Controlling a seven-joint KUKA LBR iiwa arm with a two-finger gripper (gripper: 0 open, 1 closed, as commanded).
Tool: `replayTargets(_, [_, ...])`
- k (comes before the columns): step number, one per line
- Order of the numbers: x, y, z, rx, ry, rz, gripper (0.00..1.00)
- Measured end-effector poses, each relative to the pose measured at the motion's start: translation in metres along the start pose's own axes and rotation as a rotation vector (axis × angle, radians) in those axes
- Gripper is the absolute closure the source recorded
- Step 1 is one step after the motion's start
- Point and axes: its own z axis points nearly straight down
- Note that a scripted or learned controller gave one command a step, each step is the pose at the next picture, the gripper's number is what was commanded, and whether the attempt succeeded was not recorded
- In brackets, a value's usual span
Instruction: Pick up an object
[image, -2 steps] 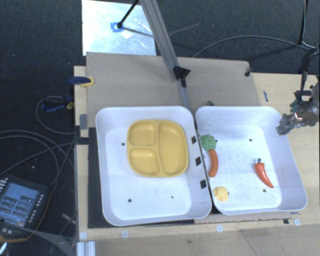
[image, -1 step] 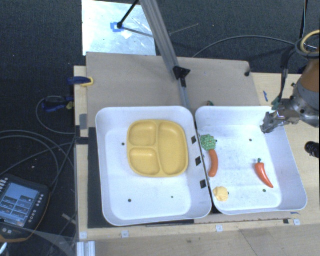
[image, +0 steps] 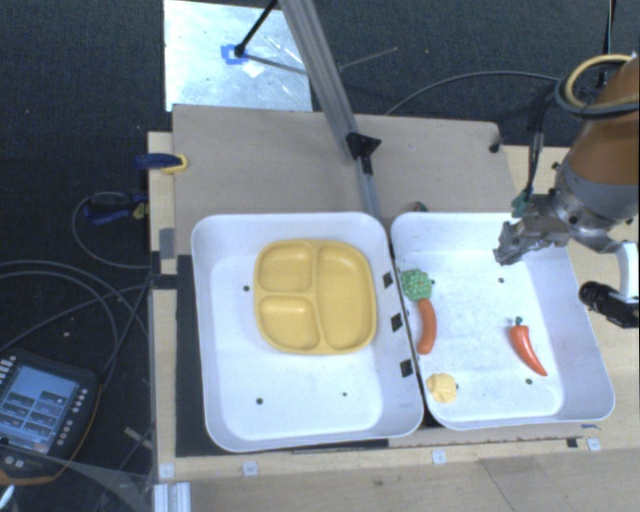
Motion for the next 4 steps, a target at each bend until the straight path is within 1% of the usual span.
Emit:
replayTargets(1, [0.050, -0.005, 0.010, 0.002, 0.000, 0.000, 1.00])
replayTargets(2, [0.101, -0.002, 0.002, 0.000, 0.000, -0.001, 1.00])
replayTargets(3, [0.146, -0.005, 0.003, 0.001, 0.000, 0.000, 1.00])
replayTargets(4, [0.198, -0.003, -0.002, 0.001, 0.001, -0.001, 1.00])
